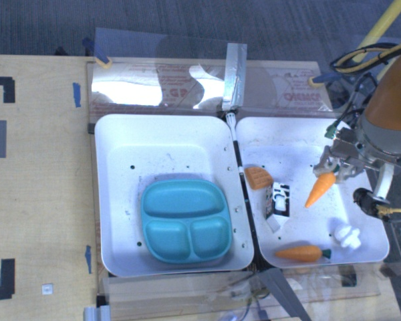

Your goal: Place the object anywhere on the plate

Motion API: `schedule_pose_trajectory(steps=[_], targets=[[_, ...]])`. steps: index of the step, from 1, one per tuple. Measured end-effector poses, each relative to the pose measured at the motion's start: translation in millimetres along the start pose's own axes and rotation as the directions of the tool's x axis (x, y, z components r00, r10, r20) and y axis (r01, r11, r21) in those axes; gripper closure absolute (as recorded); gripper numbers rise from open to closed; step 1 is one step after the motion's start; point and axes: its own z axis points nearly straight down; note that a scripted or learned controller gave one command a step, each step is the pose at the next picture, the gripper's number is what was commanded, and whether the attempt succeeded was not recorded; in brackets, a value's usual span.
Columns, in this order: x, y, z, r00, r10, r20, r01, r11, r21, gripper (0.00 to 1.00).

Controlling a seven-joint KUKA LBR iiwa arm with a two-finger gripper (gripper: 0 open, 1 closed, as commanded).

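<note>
Here the jaws (332,168) clamp a carrot (319,188), plate (185,221) well apart.

We see an evenly, brightly lit scene with a cool cast. Strong glare washes over the clear plastic sheet (187,85) behind the bins, blanking parts of its print. The teal plate (185,221) throws a soft shadow on the left bin (113,179). The picture is slightly soft overall, and the orange arm (391,105) at right blurs.
</note>
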Motion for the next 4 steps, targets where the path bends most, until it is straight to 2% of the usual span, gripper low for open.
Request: schedule_pose_trajectory(steps=[1, 2, 3, 4], targets=[[62, -59, 1, 0.987, -0.159, -0.003, 0.159, 0.987, 0.005, 1.00], [127, -57, -14, 0.966, -0.257, -0.003, 0.257, 0.966, -0.002, 1.00], [213, -103, 2, 0.976, -0.218, -0.002, 0.218, 0.976, 0.006, 1.00], [210, -100, 1, 0.977, -0.212, -0.001, 0.212, 0.977, 0.004, 0.00]])
